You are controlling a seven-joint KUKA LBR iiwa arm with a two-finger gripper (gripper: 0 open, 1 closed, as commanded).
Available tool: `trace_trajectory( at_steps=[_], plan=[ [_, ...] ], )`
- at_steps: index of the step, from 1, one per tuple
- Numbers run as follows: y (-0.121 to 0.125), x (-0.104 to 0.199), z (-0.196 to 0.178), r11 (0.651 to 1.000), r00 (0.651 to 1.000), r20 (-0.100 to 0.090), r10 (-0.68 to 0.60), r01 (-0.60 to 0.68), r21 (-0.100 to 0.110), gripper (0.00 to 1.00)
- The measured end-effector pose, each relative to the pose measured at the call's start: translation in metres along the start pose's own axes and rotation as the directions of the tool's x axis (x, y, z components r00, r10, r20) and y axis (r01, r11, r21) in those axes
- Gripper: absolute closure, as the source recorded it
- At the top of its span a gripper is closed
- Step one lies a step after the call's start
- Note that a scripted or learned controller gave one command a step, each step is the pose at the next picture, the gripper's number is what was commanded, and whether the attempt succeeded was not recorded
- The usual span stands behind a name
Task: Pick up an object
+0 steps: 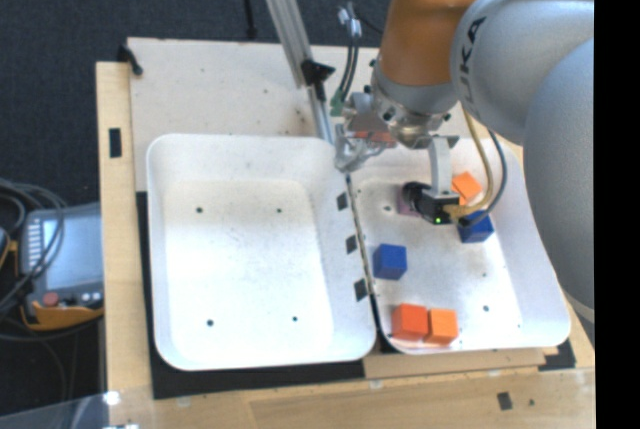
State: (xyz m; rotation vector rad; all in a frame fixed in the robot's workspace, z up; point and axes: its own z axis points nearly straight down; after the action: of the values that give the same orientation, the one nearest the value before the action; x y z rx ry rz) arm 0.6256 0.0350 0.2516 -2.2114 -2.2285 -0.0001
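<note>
1. Seeing hand [350, 153] poised over the ridge where left bin [240, 237] meets right bin [500, 287], at the far end. Cannot tell whether apart or together; seeing nothing clamped in it.
2. Counting five pick candidates, all loose on the right bin floor.
3. Noting near blue cube [390, 261] just beside the divider wall, well apart from the rest. Judging it the cleanest target, though the wall probably limits approach from that side.
4. Noting far blue cube [476, 227] and lone orange cube [466, 185] near each other below the wrist, toward the right wall. Expecting a crowded grasp there.
5. Noting orange pair [410, 320] touching side by side by the near rim. Risking a nudge to one when closing on the other.
6. Judging pick not yet begun: hand apart from every cube, needing a move into right bin and a descent.
</note>
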Motion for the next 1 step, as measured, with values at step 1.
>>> trace_trajectory(
  at_steps=[1],
  plan=[
    [-0.0155,0.0529,0.0153,1.0,1.0,0.001,0.0,0.0,0.001,1.0]
  ],
)
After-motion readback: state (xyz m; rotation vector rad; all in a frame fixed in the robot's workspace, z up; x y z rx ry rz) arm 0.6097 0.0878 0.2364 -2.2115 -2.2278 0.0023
